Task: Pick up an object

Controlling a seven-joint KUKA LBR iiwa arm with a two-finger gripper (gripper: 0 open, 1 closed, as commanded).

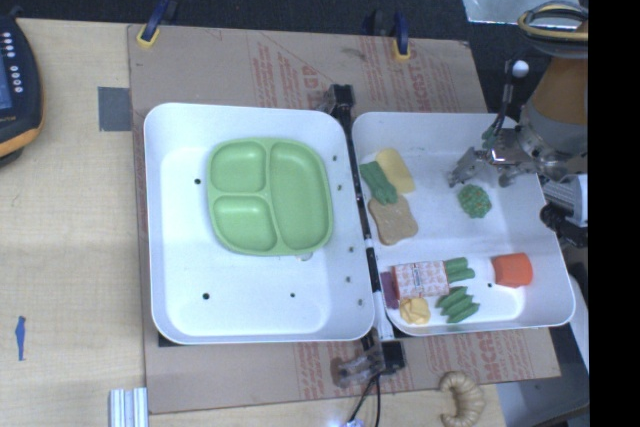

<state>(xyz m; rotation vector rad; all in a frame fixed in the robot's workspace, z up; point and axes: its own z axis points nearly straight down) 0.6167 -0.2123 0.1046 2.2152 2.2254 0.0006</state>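
Camera view
Bench: a pale wooden benchtop (70,245) under a brown cardboard sheet (250,65), pinned at 12 o'clock by a yellow-tipped blue clamp (153,23) and a second blue clamp (400,35).
Room: dark carpet beyond the bench at 12 o'clock; a black and orange handheld controller (15,85) lies at 9 o'clock on the wood.
Left bin: a shallow white plastic bin (180,295) with a light green three-compartment plate (270,195) lying flat near its middle.
Right bin: a second shallow white bin (440,140), touching the first along a black hinge strip.
Right bin contents: a yellow oblong piece (396,170) and a dark green pod (378,181) side by side at 10 o'clock; a tan bread-shaped piece (392,220) just below them; a small bumpy green broccoli-like lump (474,202) near the middle; a red block (512,269) at 4 o'clock; a printed pink and white packet (420,277), green bean pods (458,300) and a small yellow lump (415,311) along 6 o'clock.
Arm: the grey arm with its orange band comes in from 3 o'clock.
Pincer: the metal two-finger gripper (490,167) hangs over the right bin at 1 o'clock, fingers spread apart, nothing between them; the broccoli-like lump lies just below it, apart from the fingertips as far as I can see.
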